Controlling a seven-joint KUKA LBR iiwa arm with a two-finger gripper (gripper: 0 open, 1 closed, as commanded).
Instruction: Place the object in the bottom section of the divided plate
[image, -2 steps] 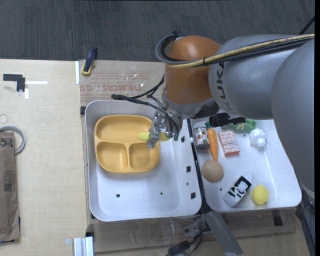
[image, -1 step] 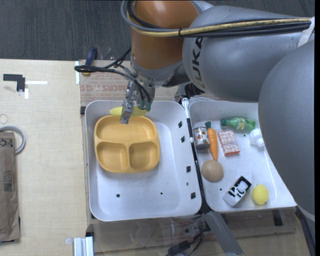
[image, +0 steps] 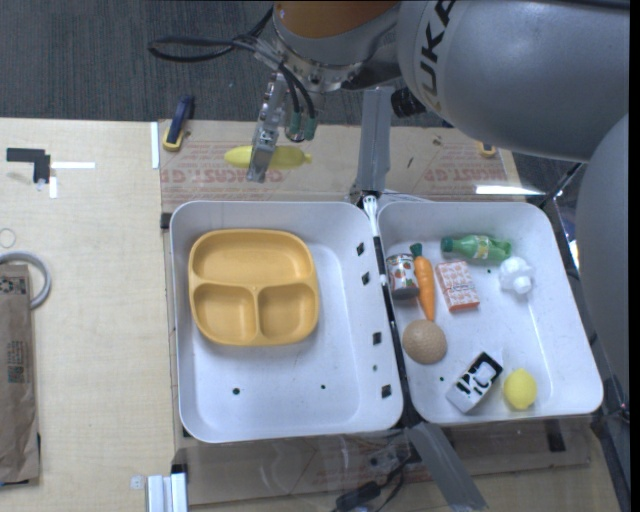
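The gripper (image: 262, 150) hangs at the top of the view, beyond the far rim of the left bin (image: 270, 395) and over a strip of brown cardboard (image: 430, 165). A long yellow object (image: 290, 157) – banana-like in shape – shows on both sides of the gripper's tip, crossing behind it. Whether the gripper is pinching this object or merely passing in front of it cannot be told, and neither can whether it is spread or pressed together.

The divided plate (image: 250, 258) is yellow and lies flat in the upper left part of the left bin. It has one wide section on its far side and two smaller sections side by side on its near side. The yellow object is well apart from the plate, outside the bin.

The right bin (image: 562, 330) holds a green bottle (image: 476, 246) lying on its side near the far wall, and a small can (image: 401, 275) standing just beside a carrot (image: 425, 288). There is a small orange box (image: 458, 286) next to the carrot, and a white lump (image: 516, 275) towards the right wall. Nearer the front lie a brown ball (image: 424, 342), a black-and-white box (image: 473, 381) and a lemon (image: 520, 389) – the last two close together.

On the bench to the left of the bins a blue tool (image: 180, 122) rests at the cardboard's corner, and a brown paper bag (image: 15, 370) lies at the view's left edge
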